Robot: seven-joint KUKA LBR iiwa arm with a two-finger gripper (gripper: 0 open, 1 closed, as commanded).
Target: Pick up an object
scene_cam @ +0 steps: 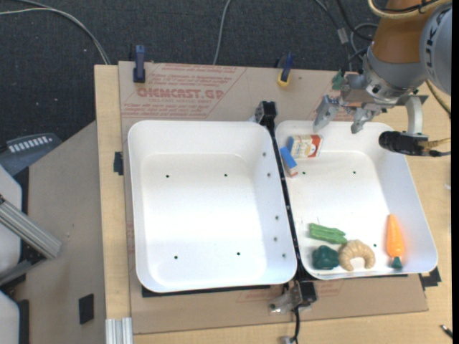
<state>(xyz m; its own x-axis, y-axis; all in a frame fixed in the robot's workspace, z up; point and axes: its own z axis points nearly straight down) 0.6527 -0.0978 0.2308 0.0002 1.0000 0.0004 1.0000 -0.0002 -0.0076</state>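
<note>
Nearest the camera, along the bottom rim of the right bin (pixel 423 213), four small things lie in a loose row: a dark green lump (pixel 325 257) at about seven o'clock of that bin, a tan croissant (pixel 357 254) touching it on its right, a bright green pod (pixel 327 232) just above the two, and an orange carrot (pixel 394 238) standing nearly upright toward five o'clock, near the croissant but apart from it. The middle of this bin's floor is bare white. Farther up, at about eleven o'clock of the bin, a blue block (pixel 288 158) leans along the left wall, and a small red and white carton (pixel 306 145) sits just beside it, touching or almost touching; I cannot tell which. The left bin (pixel 143 213) lies edge to edge with the right one, its floor showing a few dark dots. Both bins rest on a brown board (pixel 179 88) with red print at its far side, and a blue clamp (pixel 139 61) and a yellow clamp (pixel 286 70) grip the far edge. My gripper (pixel 342 117) hangs beyond the carton, at about twelve o'clock of the right bin, over its far rim. My two fingers (pixel 324 112) are spread apart with nothing between them, well clear of the carton below.
</note>
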